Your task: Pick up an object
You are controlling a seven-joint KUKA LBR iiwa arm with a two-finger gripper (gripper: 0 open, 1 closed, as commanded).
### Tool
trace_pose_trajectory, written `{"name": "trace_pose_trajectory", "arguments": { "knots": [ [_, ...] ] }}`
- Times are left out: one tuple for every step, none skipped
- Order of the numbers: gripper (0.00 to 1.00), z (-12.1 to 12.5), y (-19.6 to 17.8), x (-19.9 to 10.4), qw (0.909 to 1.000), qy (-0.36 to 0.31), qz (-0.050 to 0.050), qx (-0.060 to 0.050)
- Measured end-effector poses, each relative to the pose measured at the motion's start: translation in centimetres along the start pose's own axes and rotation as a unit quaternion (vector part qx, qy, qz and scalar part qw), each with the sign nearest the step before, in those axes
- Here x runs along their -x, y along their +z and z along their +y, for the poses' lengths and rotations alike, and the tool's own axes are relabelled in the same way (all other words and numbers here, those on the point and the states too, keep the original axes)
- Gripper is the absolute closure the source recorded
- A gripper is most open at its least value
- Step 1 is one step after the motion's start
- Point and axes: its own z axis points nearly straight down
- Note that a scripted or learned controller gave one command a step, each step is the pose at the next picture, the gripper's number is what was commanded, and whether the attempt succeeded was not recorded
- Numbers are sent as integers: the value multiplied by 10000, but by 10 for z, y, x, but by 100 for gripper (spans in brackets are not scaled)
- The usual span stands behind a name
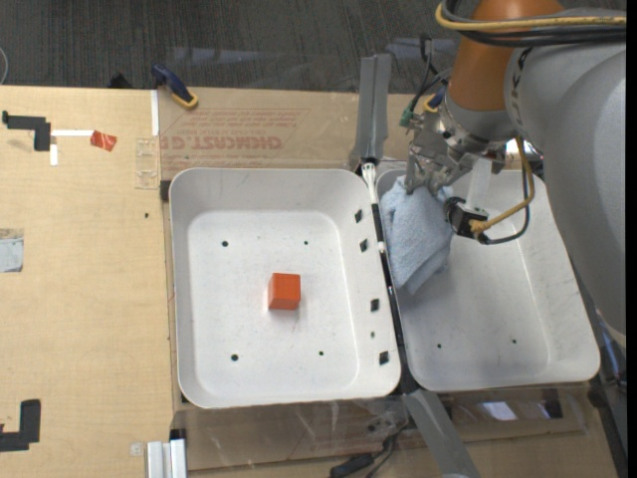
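Camera view: pincer (426, 179) grips pale blue cloth (413, 242) over right bin (537, 366).

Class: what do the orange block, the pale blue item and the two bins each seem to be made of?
Orange block: probably painted wood or foam; matte, flat faces.
Pale blue item: cloth; soft folds, draped against the bin wall.
Bins: likely moulded plastic; smooth white, rounded rims.

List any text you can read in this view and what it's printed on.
"CHEMCYST.GE…": red print, upside down, on the cardboard sheet behind the left bin; the last letters are uncertain.
A second, smaller red line under it: too blurred to read.
Orange block, cloth, gripper: no legible markings.
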Motion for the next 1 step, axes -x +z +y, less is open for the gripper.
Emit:
{"name": "trace_pose_trajectory", "arguments": {
  "knots": [
    [100, -2, -57, 14, 9914, 1308, 3, 1]
  ]
}}
